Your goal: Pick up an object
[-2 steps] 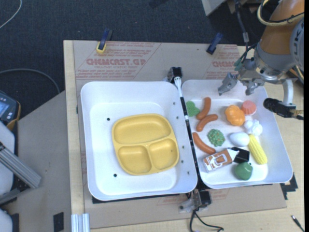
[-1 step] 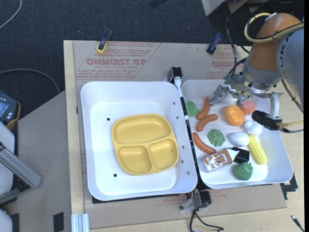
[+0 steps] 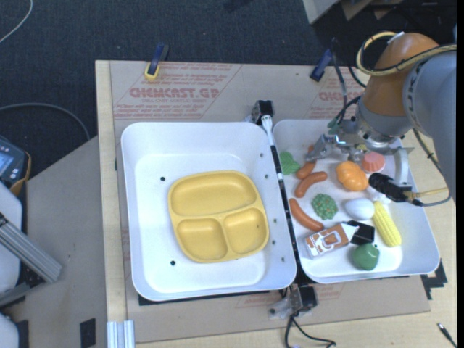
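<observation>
The orange fruit (image 3: 351, 175) lay in the right bin (image 3: 428, 256), ringed closely by a sausage (image 3: 311, 184) at nine o'clock, a white egg (image 3: 358, 209) at six o'clock and a pink piece (image 3: 374, 162) at one o'clock. The gripper (image 3: 360, 141) hung just above it at twelve o'clock; whether it was released or clenched could not be told. A descent there would likely nudge the neighbours or pinch two at once, since the toys crowded together.
</observation>
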Controlling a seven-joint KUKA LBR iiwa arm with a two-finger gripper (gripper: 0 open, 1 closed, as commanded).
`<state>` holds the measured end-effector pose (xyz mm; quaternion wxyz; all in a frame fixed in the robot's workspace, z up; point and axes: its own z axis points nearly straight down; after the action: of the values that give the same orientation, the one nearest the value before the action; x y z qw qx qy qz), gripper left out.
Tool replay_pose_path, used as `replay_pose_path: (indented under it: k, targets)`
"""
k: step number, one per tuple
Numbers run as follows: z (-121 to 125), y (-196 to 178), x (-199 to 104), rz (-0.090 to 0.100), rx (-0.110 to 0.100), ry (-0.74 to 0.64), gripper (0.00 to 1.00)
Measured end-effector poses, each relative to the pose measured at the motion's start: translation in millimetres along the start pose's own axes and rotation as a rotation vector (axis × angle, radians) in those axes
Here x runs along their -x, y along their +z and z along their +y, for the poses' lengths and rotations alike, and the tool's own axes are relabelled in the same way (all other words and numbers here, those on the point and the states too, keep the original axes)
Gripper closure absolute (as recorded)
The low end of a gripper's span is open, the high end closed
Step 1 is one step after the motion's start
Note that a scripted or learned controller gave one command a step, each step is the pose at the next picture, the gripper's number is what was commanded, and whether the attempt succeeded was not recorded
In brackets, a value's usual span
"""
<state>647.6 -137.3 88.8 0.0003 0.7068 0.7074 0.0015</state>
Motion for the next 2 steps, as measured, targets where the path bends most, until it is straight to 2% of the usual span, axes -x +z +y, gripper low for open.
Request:
replay_pose_path:
  k: [1,2]
  targets:
    - [2,-13,1,-0.004,0.008,0.0,1.0]
    - [0,-59,6,-0.004,0.004,0.002,1.0]
